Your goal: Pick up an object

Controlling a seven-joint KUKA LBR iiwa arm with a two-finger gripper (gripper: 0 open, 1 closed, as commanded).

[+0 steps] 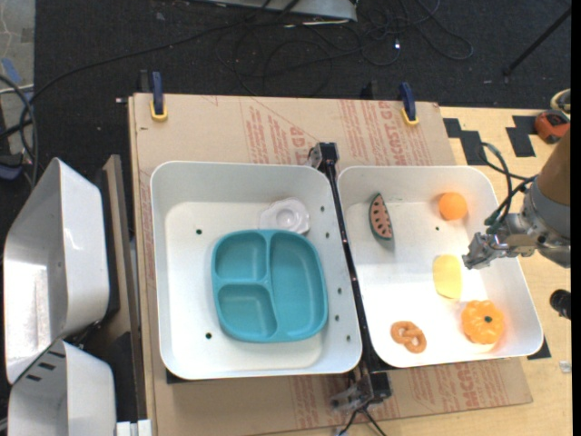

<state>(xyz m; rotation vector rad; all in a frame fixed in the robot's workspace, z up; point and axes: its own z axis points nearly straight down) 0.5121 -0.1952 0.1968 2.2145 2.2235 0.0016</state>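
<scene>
The right bin [508, 271] holds a watermelon slice [380, 217], an orange ball [452, 206], a pale yellow block [447, 276], a small orange pumpkin [482, 322] and a pretzel [408, 336]. My gripper [478, 253] reaches in from the right and hovers just right of the yellow block, above the pumpkin. Nothing shows between its tips.
The left bin [172, 243] carries a teal divided plate [269, 285] and a small clear lid [286, 216] behind it. A black divider [343, 243] runs between the bins. White containers [50, 252] stand off the bench at the left. Clamps and cables lie at the back.
</scene>
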